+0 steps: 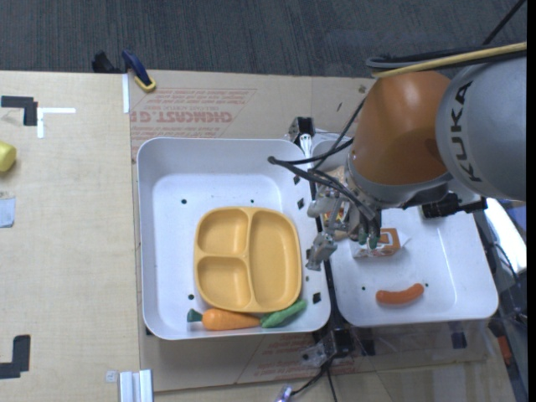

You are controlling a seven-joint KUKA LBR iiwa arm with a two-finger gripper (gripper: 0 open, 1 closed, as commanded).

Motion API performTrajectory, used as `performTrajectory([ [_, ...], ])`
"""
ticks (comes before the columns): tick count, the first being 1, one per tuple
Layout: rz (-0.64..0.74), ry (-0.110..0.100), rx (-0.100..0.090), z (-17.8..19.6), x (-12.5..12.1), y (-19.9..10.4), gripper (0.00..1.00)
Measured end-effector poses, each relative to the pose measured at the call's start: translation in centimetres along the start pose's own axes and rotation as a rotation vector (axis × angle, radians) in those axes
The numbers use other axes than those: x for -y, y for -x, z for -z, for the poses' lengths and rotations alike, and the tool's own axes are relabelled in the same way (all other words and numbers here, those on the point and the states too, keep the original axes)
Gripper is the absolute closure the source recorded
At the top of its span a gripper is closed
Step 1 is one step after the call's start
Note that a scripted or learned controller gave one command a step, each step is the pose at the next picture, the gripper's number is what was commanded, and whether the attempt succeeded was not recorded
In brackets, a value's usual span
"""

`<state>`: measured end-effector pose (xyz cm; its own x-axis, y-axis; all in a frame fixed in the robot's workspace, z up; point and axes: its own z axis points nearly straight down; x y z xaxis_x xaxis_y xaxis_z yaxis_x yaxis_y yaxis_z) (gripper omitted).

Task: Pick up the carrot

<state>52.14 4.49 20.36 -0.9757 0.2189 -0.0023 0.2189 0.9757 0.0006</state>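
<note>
**Carrot at the left bin's near edge**

Lay against the near wall of the left bin [159,224], just beside the yellow divided plate [248,258]: the carrot [229,319] (a green pod [283,315] at its right end). Over the seam between bins, the gripper [339,237], half buried in cables; grip state impossible to tell.

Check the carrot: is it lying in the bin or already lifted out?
Lying in the bin. The carrot rests on the left bin floor below the yellow plate, with the gripper apart from it.
</note>
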Motion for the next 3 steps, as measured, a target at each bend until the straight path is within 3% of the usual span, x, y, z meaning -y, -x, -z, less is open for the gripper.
performTrajectory([
  [1, -0.191, -0.002, -0.003, -5.5, -5.4, -0.9, 0.00],
  [2, -0.246, 0.003, 0.012, -10.3, -5.6, -2.1, 0.00],
  [3, -0.244, 0.003, 0.013, -9.6, -5.6, -2.1, 1.00],
])
